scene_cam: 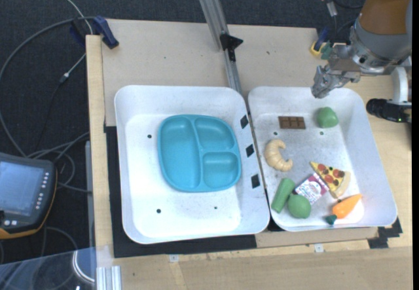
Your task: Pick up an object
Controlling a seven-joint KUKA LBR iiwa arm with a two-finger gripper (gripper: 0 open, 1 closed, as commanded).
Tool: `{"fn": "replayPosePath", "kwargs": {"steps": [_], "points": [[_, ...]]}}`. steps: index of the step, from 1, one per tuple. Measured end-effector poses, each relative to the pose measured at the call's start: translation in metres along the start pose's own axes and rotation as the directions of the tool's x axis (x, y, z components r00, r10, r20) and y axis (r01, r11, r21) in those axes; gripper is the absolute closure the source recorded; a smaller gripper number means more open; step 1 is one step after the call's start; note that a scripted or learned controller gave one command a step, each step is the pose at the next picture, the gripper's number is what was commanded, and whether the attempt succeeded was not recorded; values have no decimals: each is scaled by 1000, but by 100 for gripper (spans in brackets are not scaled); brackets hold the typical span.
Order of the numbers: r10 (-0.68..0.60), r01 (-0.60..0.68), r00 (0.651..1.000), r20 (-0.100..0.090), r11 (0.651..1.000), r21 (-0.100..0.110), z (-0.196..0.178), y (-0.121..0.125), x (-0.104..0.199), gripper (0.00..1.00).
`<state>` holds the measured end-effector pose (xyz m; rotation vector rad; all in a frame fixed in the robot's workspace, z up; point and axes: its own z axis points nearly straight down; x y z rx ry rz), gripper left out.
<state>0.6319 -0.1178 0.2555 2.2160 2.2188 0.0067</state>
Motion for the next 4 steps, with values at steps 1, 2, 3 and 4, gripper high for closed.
{"fn": "replayPosePath", "kwargs": {"steps": [1, 2, 3, 4], "points": [[-5, 5, 1000, -5, 1000, 9, -7, -15, 55, 100], [-5, 6, 1000, -5, 1000, 10, -9, -37, 112, 100], [-6, 6, 1000, -4, 1000, 11, -1, -46, 171, 100], [-3, 3, 1000, -2, 1000, 12, 9, -72, 210, 100]]}}
